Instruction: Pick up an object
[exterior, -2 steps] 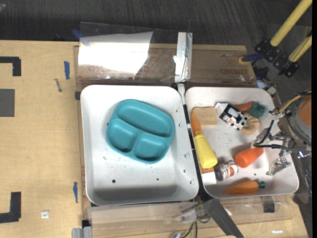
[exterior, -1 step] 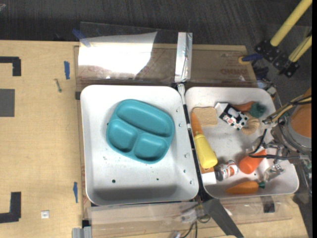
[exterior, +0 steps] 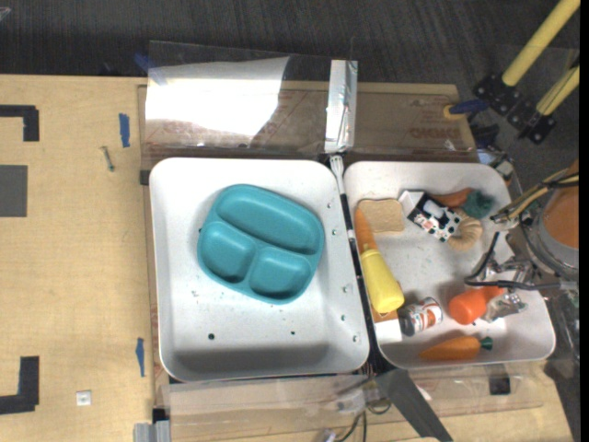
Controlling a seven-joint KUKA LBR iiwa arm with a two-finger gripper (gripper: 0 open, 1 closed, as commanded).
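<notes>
The gripper [exterior: 504, 293] sits low over the right part of the right bin [exterior: 529, 343], just beside a round orange-red object [exterior: 467, 306] that lies in the bin's lower right area; that object looks squat with no clear long axis, and its right side meets the metal parts of the gripper so that its edge there is hard to trace. Whether the jaws are parted or closed, and whether anything lies between them, cannot be made out among the thin wires and glare. Just left of the orange-red object lies a small can [exterior: 423, 318] on its side, its axis running roughly left to right. Below them a carrot [exterior: 453, 346] lies along the bin's near wall, its long axis left to right, green end to the right. A yellow bottle [exterior: 380, 282] lies lengthwise against the bin's left wall, running up and down the view. The arm [exterior: 563, 233] is cut off by the right edge. The left bin [exterior: 175, 320] holds a teal divided plate [exterior: 261, 241].
</notes>
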